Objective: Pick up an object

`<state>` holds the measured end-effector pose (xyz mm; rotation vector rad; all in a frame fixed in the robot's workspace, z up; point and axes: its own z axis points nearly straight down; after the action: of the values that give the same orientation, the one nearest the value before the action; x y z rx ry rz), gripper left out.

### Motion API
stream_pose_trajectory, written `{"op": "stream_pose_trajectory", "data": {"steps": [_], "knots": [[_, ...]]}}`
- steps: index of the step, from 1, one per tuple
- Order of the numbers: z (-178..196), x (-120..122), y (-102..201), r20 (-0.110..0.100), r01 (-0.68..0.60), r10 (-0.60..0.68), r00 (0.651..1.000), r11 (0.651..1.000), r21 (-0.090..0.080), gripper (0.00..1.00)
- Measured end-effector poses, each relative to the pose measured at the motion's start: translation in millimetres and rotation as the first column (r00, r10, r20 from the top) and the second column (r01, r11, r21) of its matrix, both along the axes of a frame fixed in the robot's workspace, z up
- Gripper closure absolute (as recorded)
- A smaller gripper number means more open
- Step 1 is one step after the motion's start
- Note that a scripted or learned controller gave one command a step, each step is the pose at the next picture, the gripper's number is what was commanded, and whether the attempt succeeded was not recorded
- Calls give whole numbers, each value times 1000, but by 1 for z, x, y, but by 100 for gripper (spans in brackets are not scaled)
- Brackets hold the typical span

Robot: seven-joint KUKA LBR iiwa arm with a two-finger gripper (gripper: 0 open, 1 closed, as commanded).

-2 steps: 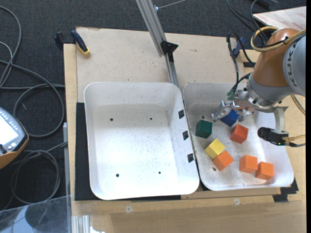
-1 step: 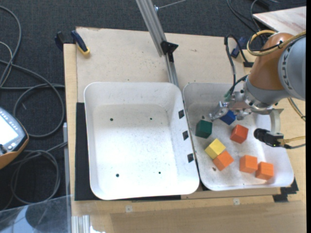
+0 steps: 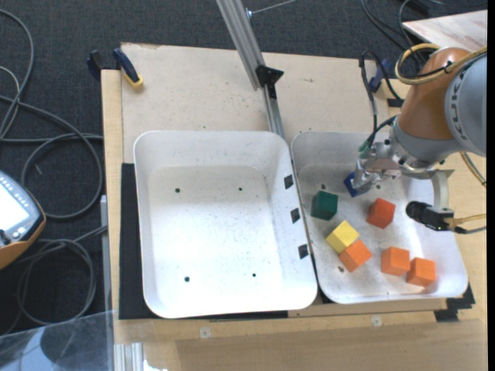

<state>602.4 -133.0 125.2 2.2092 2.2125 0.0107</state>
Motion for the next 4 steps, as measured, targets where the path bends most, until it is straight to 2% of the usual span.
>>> {"op": "stream_pose_trajectory", "data": {"steps": [1,2,3,4], "knots": [[57,4,10,-11,-2,2,1000,1000,5,100],[95,6,10,-12,-1,1,1000,1000,5,100],[107,12,66,-15,-6,6,1000,1000,8,100],[112,7,125,-18,-7,7,1000,1000,8,100]]}}
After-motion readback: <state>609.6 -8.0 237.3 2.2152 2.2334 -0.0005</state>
